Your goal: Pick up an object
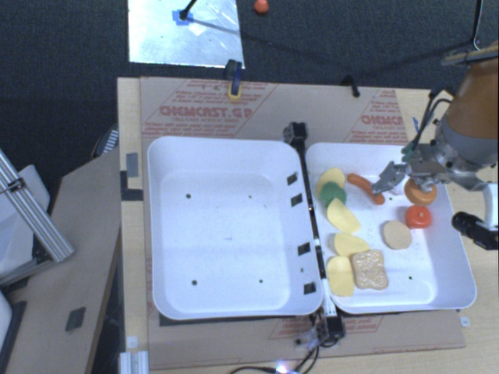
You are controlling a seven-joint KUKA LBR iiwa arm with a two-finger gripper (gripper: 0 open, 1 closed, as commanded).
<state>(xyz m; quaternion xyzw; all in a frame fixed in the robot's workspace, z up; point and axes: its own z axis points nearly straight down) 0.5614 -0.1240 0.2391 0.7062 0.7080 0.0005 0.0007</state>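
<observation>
Two shallow white bins sit side by side on a bench, seen from above at a slant. The left bin (226,224) holds nothing. The right bin (444,287) holds a scatter of toy food: an orange sausage (365,187), a green piece (332,192) among several yellow pieces (343,216) along its left wall, a tan cracker (369,269), a pale round biscuit (397,235), a red tomato (418,217) and an orange round piece (421,193).

The grey arm (468,123) reaches in from the right, and its gripper (405,176) hovers over the upper part of the right bin, between the sausage and the orange round piece. One metal finger (387,179) points down toward the sausage's right end. The jaws look spread apart, with nothing between them.

By this view the pick has not happened: every item lies on the bin floor. The gripper seems positioned for a descent, most likely onto the sausage or the orange round piece just beside it. Closing and lifting remain.
</observation>
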